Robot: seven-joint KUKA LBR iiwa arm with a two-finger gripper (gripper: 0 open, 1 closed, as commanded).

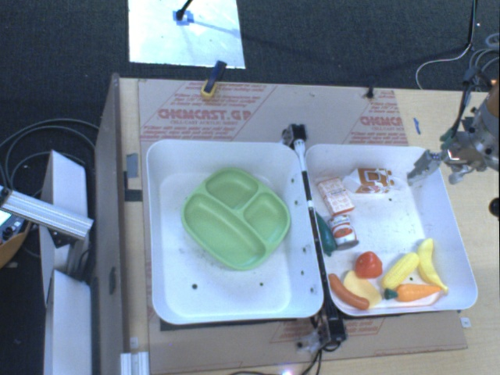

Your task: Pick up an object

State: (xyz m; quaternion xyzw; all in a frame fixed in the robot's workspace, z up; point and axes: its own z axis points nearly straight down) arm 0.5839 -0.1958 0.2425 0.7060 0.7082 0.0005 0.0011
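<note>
Toy food — tomato [369,264], corn [401,270], banana [429,262], carrot [418,291], sausage [348,291] — crowded the right bin's [453,217] six o'clock corner; the gripper [426,166], its spread unclear, hovered at one o'clock, holding nothing visible.

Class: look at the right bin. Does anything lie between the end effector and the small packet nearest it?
Nothing visible does. The end effector is over the right bin's far right corner, and only bare bin floor separates it from the packet to its left.

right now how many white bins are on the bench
2, side by side. The left bin holds a green plate. The right bin holds toy food, with the gripper over its far edge.
</note>
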